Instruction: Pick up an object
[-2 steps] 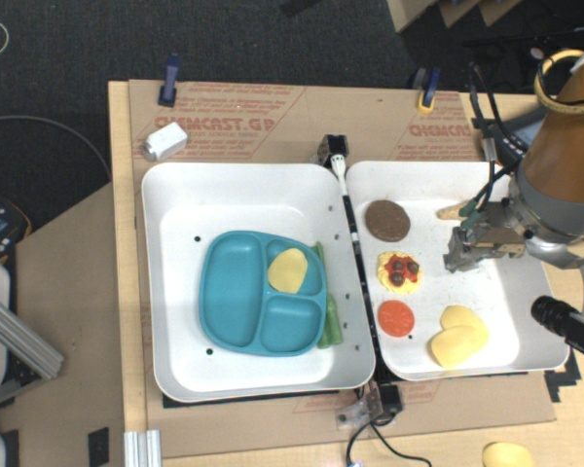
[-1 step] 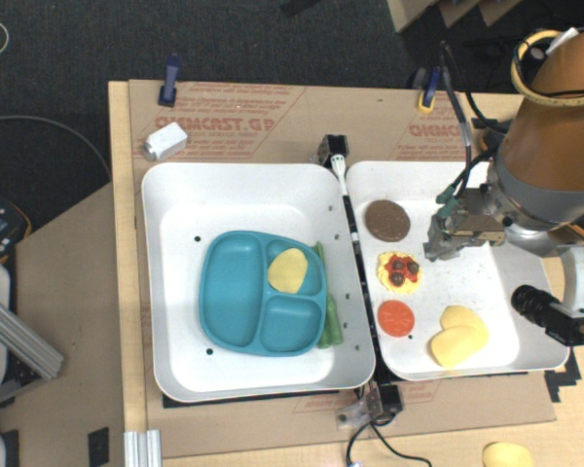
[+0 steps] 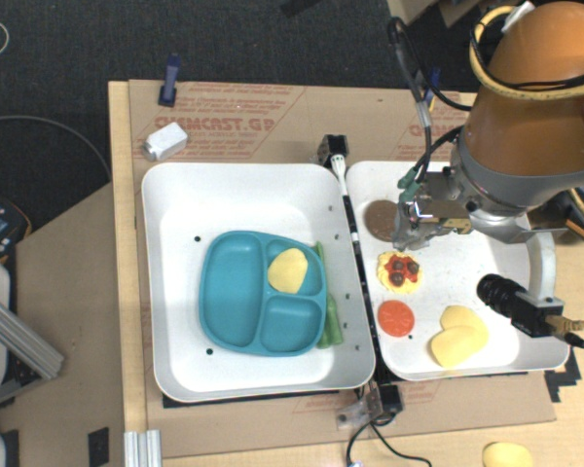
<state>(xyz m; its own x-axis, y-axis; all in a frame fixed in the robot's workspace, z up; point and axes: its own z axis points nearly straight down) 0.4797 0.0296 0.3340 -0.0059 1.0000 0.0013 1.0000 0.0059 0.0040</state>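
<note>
The small yellow tart with red berries [image 3: 399, 271] lay flat on the floor of the right bin [image 3: 448, 272], close to the wall it shares with the left bin. The gripper [image 3: 406, 241] hung just behind the tart, almost over its far edge, and from where I stood I could not tell whether its jaws were open or closed. A brown disc [image 3: 376, 220] sat just beyond the tart, partly hidden by the gripper. On the tart's near side was a red disc [image 3: 396, 317], close to it but apart. Two pale yellow lumps [image 3: 459, 337] touched each other, farther toward the bin's near corner. Across the wall from the tart, the left bin [image 3: 234, 197] held a teal divided plate [image 3: 236, 290]. A yellow piece [image 3: 288, 270] lay in the plate's compartment nearest the tart, and a green strip [image 3: 328, 311] lay along that side of the plate.
</note>
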